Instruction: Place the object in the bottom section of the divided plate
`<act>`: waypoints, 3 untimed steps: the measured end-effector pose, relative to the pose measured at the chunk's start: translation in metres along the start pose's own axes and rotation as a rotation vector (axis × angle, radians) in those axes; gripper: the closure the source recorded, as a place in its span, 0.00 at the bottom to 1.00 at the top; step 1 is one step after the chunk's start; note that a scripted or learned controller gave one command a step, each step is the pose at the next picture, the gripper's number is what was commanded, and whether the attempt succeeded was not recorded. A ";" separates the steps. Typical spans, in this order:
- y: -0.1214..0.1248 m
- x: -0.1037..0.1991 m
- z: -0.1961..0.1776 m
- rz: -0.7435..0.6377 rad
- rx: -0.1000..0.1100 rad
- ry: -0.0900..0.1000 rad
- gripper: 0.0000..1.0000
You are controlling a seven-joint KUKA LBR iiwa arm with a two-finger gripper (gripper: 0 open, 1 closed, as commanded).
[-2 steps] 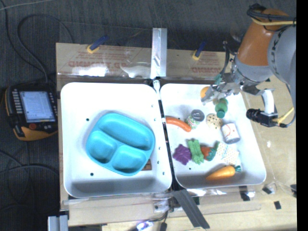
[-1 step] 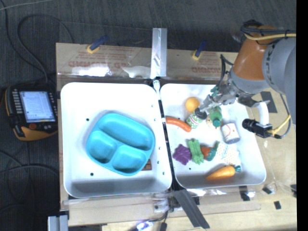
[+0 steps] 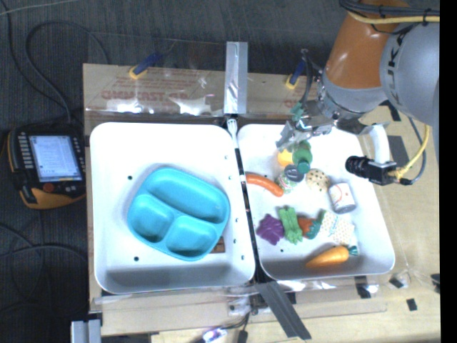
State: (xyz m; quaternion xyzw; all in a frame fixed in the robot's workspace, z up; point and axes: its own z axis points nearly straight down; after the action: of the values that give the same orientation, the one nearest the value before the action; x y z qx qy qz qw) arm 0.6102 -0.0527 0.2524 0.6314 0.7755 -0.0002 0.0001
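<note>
Letters "KU" show on the grey arm (image 3: 418,56). Gripper (image 3: 298,136) hangs over the right bin (image 3: 382,241), above a green toy bottle (image 3: 303,156) lying lengthwise top-to-bottom; finger state cannot be told. Blue divided plate (image 3: 178,213) sits in the left bin (image 3: 114,191).

2 white bins: left bin (image 3: 107,191), right bin (image 3: 371,256). Left: 1 blue divided plate (image 3: 178,211), 3 sections. Right: approx. 9 toy items, incl. 2 carrots, one (image 3: 263,185) by left edge, one (image 3: 330,256) nr bottom edge; 1 purple piece (image 3: 270,229); 1 green leafy piece (image 3: 290,222); 1 small can (image 3: 342,197).
</note>
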 end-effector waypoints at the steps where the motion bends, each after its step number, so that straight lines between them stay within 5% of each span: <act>1: 0.022 0.095 0.070 0.012 0.004 0.001 1.00; 2: 0.010 0.178 0.021 -0.377 0.001 0.001 1.00; 3: -0.028 0.251 0.018 -0.336 0.003 0.000 1.00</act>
State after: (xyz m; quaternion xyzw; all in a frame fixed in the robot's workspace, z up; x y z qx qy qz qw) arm 0.5316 0.1874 0.2346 0.4928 0.8701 -0.0012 -0.0010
